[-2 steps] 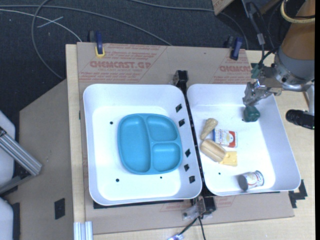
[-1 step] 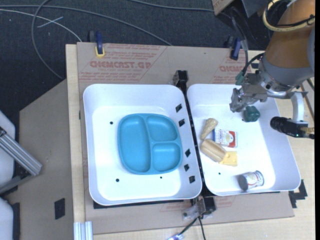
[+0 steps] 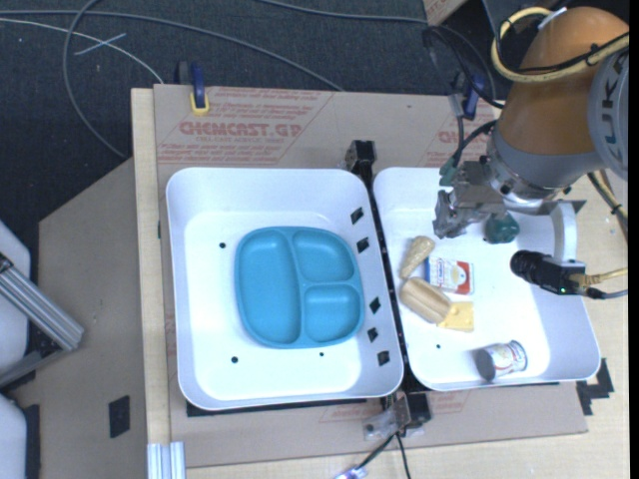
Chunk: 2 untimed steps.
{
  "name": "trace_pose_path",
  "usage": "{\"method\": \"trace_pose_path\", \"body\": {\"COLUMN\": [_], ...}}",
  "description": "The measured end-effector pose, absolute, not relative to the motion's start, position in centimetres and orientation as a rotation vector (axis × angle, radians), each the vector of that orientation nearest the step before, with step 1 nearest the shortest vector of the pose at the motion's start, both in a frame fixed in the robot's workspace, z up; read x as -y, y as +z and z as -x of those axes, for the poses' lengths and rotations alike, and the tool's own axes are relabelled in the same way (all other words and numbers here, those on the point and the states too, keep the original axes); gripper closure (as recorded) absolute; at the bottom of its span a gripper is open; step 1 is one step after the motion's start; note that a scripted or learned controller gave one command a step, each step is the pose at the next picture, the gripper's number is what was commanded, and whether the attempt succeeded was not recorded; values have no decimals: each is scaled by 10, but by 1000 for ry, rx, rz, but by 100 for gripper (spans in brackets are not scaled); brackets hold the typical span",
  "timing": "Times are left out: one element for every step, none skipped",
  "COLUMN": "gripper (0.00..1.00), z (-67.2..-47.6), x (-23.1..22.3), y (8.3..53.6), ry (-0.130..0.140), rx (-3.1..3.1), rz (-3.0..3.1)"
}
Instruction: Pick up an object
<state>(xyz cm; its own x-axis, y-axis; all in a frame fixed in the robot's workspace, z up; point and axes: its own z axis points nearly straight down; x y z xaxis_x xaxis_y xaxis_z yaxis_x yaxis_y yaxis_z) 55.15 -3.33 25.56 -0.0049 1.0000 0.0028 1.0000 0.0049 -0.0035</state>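
Gripper point(image 3: 451, 211): hanging low over the right bin's point(image 3: 569, 352) far end; how its jaws are standing, I cannot tell.
Nearest items: a teal object point(image 3: 501, 230) just beside it, bread pieces point(image 3: 417, 255) and a small carton point(image 3: 449, 274) lying below it.
Can point(image 3: 499, 359): lying near the front rim.
Left bin point(image 3: 195, 228): holding a blue divided tray point(image 3: 298, 285).

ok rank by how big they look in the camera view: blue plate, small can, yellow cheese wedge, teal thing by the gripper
1. blue plate, largest by far
2. small can
3. yellow cheese wedge and teal thing: too alike to rank, and the teal one is partly hidden by the arm
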Motion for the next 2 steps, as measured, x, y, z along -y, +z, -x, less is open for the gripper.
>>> {"method": "trace_pose_path", "body": {"gripper": [100,100], "z": [-537,-514], "x": [-15,-57], "y": [257,243], "ry": [0,3], "rx": [2225,2222], "rz": [2212,2213]}}
